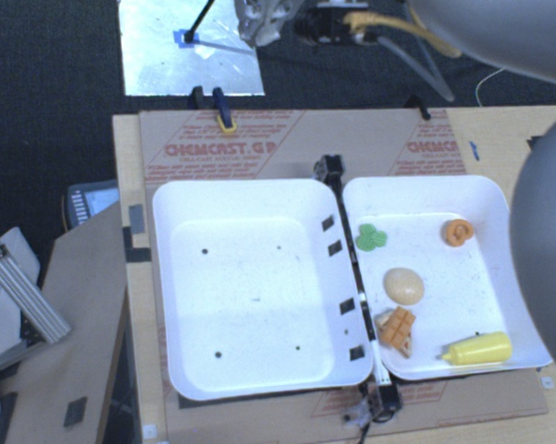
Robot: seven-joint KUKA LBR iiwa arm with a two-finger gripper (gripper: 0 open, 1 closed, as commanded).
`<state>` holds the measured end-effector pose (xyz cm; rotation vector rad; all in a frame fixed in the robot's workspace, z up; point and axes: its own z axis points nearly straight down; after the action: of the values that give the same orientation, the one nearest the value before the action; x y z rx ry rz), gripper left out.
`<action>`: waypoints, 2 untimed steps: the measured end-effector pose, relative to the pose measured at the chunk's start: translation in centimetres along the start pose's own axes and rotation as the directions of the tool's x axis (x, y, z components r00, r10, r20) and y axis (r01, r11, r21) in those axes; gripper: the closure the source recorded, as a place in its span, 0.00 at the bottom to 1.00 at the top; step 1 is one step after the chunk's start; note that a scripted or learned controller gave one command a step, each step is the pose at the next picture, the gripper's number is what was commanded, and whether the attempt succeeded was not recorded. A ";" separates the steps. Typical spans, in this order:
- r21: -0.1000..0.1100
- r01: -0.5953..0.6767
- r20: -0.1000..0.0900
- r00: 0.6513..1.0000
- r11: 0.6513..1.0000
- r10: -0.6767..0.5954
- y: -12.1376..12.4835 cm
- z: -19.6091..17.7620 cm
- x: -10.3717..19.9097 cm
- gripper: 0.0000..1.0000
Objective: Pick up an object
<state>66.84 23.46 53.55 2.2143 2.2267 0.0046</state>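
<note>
jaws point(264, 20) up at the top edge, above the table, well clear of both bins; can't tell their state. right bin point(488, 199) holds a green clover-shaped piece point(371, 238), orange ring point(458, 233), beige egg-shaped object point(403, 286), orange waffle piece point(397, 329) and yellow squeeze bottle point(478, 349) lying on its side. left bin point(175, 298) just beside it
</note>
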 end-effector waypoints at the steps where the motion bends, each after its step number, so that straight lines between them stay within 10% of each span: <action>1: 0.001 0.000 0.000 1.000 1.000 0.000 0.0 0.0 0.0 0.00; 2: 0.001 0.000 0.000 1.000 1.000 0.000 0.0 0.0 0.0 0.00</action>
<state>66.82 23.42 53.53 2.2147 2.2269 0.0031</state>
